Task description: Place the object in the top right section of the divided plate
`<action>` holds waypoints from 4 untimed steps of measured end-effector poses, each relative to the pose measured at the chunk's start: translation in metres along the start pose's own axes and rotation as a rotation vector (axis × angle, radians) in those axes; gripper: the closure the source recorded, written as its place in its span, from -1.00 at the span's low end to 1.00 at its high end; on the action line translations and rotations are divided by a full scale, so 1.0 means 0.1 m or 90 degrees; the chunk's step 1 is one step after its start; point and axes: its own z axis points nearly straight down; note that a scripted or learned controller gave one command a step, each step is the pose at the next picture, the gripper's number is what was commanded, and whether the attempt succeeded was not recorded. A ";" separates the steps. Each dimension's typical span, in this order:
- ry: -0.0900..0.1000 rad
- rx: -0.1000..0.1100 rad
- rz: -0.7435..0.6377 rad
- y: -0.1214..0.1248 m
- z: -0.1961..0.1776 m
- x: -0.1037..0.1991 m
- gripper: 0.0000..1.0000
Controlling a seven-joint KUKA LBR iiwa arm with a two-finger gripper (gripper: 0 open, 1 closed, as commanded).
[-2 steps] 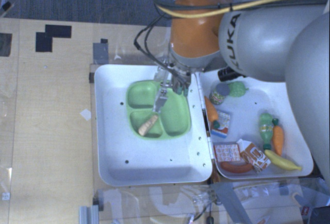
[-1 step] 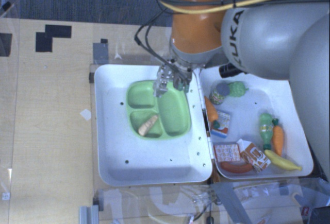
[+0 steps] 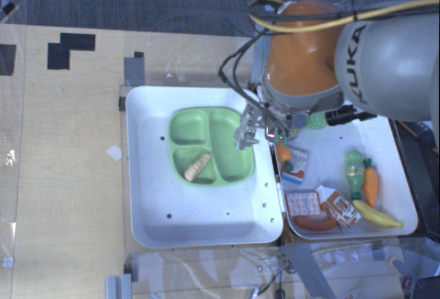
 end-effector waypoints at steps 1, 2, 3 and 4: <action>0.000 -0.001 -0.401 -0.33 -0.06 0.52 1.00; -0.001 0.000 -0.405 -1.04 -0.14 0.23 1.00; -0.001 0.001 -0.408 -1.69 -0.17 0.33 1.00; 0.000 0.001 -0.336 -2.19 -0.14 0.41 1.00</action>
